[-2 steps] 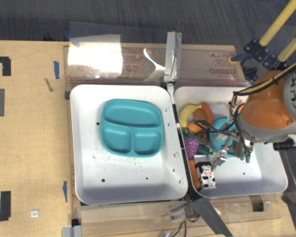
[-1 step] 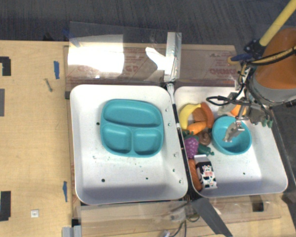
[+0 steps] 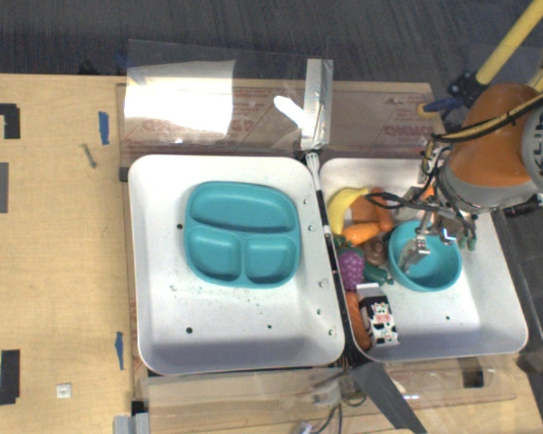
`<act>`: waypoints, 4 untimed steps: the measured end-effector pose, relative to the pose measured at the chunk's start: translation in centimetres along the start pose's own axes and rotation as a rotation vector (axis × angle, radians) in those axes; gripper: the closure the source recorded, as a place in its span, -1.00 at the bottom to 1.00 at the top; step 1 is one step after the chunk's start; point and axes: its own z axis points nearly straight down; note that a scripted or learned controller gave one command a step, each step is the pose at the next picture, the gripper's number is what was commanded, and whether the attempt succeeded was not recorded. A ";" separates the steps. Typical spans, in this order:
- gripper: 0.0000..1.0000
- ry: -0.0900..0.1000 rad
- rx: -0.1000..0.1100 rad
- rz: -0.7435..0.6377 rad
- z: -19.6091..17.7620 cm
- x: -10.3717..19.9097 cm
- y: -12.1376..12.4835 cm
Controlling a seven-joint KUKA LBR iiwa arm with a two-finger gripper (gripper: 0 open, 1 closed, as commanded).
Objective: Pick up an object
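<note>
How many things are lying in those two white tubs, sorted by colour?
Teal: 2, the divided plate and the bowl
Yellow: 1, banana
Orange: 2, carrot and a piece at the bin's edge
Purple: 1, grapes
Black-and-white: 1, small carton
Total: 7

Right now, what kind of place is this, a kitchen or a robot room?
Probably a robot test bench, not a kitchen. A grey and orange arm reaches over two white bins, one holding a teal divided plate, the other toy food and a teal bowl.

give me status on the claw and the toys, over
Claw over teal bowl in right bin, nothing seen held. Banana, carrot, grapes piled left of bowl. Teal tray alone in left bin.
</note>
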 end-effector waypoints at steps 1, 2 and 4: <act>-1.00 0.005 0.000 -0.078 -0.7 -3.7 -0.2; -1.00 0.001 0.001 -0.224 -5.9 -6.6 -2.4; 1.00 0.003 -0.004 -0.196 -1.3 -8.0 -6.1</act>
